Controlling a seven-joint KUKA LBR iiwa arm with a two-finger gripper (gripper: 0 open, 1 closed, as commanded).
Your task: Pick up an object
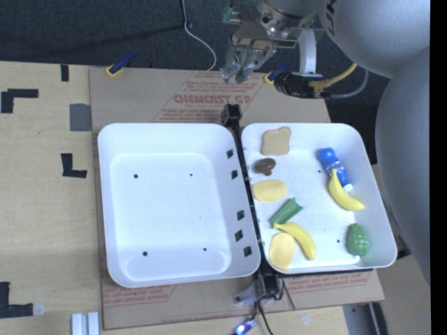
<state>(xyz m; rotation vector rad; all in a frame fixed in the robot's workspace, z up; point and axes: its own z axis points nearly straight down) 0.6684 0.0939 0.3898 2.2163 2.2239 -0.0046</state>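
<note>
The grey arm (391,19) is seen high at the far side of the bench (42,187), its hand (241,72) hanging over the brown cardboard sheet (202,100) beyond both bins. The fingers (237,67) look drawn close together with nothing between them, though the narrow gap is hard to judge.

The left bin (112,145) lies nearer the viewer and to one side of the hand. The right bin (370,152), almost directly below the hand toward the viewer, carries all the candidates. Closest to the hand is a tan bread slice (276,141), then a small brown piece (264,165) and a yellow lump (269,190). Further off lie a green pepper-like piece (286,211), a banana (300,239) touching a pale yellow round piece (281,251), a blue bottle (331,163) with a second banana (343,194) against it, and a green knobbly fruit (358,240) furthest away.

The step is judged to be the approach: nothing is lifted yet. The next move calls for the hand to be carried over the right bin, opened, and lowered onto one item; the bread slice is nearest and stands apart from its neighbours.
</note>
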